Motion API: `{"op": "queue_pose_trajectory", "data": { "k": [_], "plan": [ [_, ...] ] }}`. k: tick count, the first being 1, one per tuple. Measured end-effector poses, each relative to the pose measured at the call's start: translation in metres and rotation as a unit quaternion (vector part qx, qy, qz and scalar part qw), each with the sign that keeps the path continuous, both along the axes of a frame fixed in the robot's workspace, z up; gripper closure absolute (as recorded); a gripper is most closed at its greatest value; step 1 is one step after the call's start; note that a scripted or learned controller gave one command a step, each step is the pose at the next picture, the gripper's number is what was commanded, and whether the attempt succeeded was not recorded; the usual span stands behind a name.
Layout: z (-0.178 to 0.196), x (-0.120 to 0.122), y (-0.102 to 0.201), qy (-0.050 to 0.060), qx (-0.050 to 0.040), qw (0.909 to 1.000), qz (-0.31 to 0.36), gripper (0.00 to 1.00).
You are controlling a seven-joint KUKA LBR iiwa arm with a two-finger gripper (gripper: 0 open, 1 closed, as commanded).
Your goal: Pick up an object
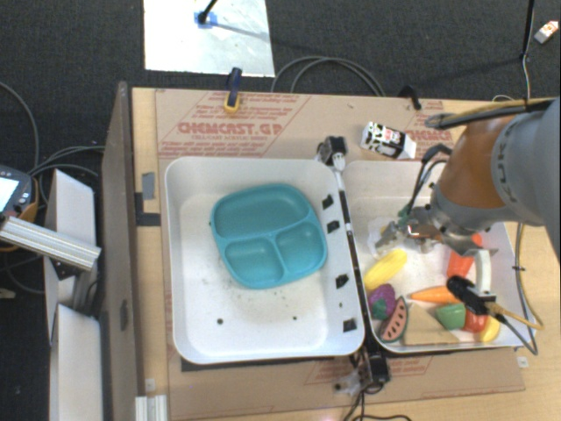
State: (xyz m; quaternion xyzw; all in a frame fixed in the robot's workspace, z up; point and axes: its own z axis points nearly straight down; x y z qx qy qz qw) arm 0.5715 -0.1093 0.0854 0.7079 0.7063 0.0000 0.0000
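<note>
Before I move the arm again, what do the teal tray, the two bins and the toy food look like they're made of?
Teal tray: looks like moulded plastic, matte, with smooth rounded compartments. Bins: thin white plastic by the look, slightly glossy, with rounded rims and specks of dirt in the left one. Toy food such as the yellow piece and watermelon slice: probably plastic or rubber, with bright, even colours; which one is hard to tell from here.

The right bin point(421, 340) holds the toy food, crowded toward its near side — a yellow banana point(386, 268), a purple piece point(381, 300), a watermelon slice point(395, 320), an orange carrot point(433, 295) lying flat, and a green piece point(450, 315) beside red ones.
</note>
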Motion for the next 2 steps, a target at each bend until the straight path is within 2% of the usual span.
{"op": "queue_pose_trajectory", "data": {
  "k": [1, 2],
  "plan": [
    [0.077, 0.037, -0.008, -0.006, -0.0013, 1.0000, 0.004, 0.00],
    [0.078, 0.045, -0.056, -0.002, -0.0018, 1.0000, 0.000, 0.00]
  ]
}}
